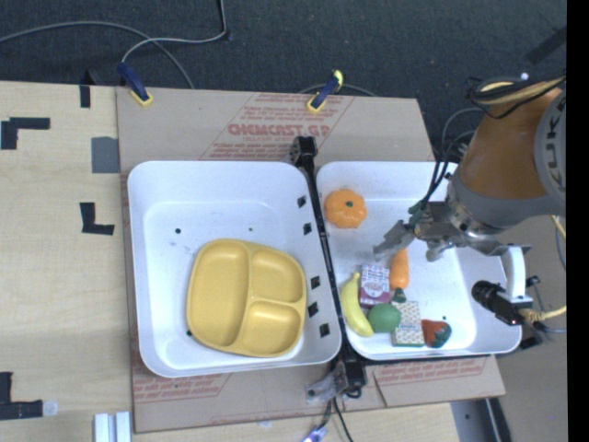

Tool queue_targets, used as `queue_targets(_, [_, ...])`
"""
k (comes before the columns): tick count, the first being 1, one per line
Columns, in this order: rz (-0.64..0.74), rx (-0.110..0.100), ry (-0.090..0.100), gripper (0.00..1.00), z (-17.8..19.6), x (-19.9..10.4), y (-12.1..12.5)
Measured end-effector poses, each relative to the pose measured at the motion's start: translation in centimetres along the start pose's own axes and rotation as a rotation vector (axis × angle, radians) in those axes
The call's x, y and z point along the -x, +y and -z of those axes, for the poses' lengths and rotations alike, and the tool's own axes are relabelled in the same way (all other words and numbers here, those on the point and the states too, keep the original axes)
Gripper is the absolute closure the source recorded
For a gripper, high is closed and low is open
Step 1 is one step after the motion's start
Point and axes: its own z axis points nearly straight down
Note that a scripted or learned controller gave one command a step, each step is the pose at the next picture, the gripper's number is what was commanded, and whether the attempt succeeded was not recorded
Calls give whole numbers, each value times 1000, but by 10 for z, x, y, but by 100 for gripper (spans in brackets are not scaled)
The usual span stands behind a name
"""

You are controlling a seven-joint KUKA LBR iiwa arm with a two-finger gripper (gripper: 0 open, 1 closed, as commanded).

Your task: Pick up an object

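Your gripper hangs over the right bin, fingers spread, nothing between them. The carrot stands just below-left, long axis running near-to-far.

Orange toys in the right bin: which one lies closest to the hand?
The carrot, the slim upright one just below the hand. The round orange pumpkin sits farther off, toward the divider at the bin's upper left.

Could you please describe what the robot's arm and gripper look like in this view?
The arm is bulky and rounded: a broad orange band over a grey wrist section. Thin dark cables run along its left side. The gripper is a small grey metal assembly with slim dark fingers. A white bracket carrying a black cylindrical part sits below the wrist.
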Motion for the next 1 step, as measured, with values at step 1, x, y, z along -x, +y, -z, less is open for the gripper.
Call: queue_targets(1, [-1,7,-3,0,-125,49,46])
